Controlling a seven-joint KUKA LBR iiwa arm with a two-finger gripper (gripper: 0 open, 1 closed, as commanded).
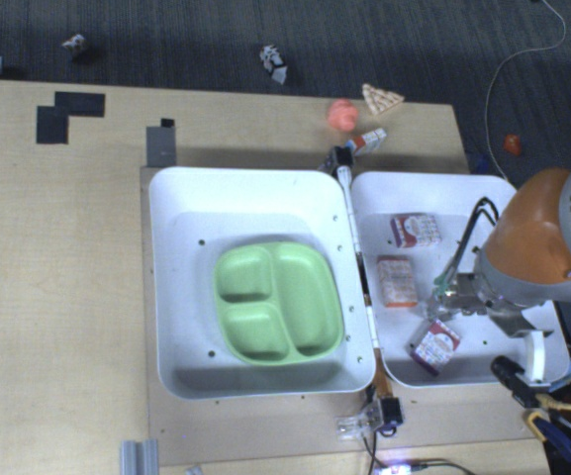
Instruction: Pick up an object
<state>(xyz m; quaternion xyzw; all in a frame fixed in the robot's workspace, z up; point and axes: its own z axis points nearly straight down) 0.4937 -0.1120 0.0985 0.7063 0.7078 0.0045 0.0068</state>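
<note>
1. Reaching is judged to be the step in hand: the tool (441,303) is lowered into the right bin (483,191), close above a small packet (435,345) and beside another packet (397,280).
2. Whether the tool is open or closed cannot be told.
3. A centred descent onto one packet is called for next.
4. Packet printing is too blurred to be read.
</note>
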